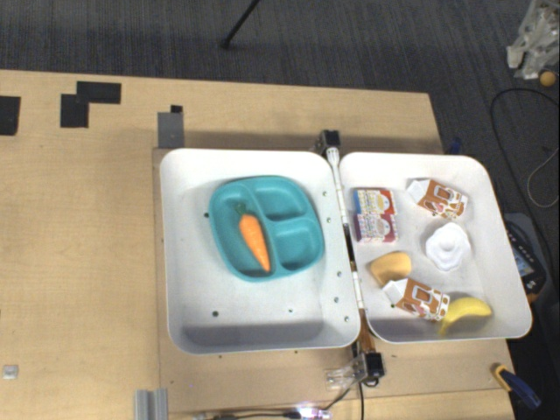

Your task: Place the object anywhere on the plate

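A teal divided plate (289,201) sits in the left white bin (188,261). An orange carrot (254,241) lies in the plate's large left compartment, pointing toward the front. The right bin (490,199) holds a blue and white carton (374,214), two brown and white cartons (440,199) (421,299), a white cup-like piece (447,246), a tan potato-like piece (390,266) and a yellow banana (464,313).
The two bins meet at a hinge strip (344,234) in the middle. A wooden bench (79,261) surrounds them, with black markers at the back left. Cables and a connector (363,370) lie by the front edge.
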Controlling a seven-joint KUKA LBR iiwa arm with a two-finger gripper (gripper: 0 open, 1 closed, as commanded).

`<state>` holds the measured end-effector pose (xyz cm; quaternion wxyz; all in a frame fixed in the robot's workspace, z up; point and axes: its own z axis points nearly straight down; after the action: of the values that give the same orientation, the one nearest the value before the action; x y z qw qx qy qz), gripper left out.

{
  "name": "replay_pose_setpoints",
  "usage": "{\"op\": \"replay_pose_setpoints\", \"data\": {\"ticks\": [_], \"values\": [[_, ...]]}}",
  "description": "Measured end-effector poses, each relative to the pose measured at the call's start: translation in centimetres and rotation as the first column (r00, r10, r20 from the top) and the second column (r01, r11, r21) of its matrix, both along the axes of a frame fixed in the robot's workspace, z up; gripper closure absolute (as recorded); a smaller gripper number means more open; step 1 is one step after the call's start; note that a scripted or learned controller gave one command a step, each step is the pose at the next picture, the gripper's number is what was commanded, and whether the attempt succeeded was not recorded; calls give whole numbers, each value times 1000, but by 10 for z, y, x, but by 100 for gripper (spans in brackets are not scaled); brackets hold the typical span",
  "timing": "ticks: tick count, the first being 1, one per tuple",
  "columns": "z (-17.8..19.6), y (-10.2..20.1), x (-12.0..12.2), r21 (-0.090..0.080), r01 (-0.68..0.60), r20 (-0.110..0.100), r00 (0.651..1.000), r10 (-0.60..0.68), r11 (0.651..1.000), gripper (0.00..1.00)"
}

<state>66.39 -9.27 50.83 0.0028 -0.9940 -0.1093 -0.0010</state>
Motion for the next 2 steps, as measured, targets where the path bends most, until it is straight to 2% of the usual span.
{"op": "replay_pose_setpoints", "data": {"ticks": [1, 2], "values": [[29, -48, -2, -6, 13, 3, 1000, -13, 1000, 100], [27, -77, 0, -6, 13, 1, 1000, -13, 1000, 100]]}}
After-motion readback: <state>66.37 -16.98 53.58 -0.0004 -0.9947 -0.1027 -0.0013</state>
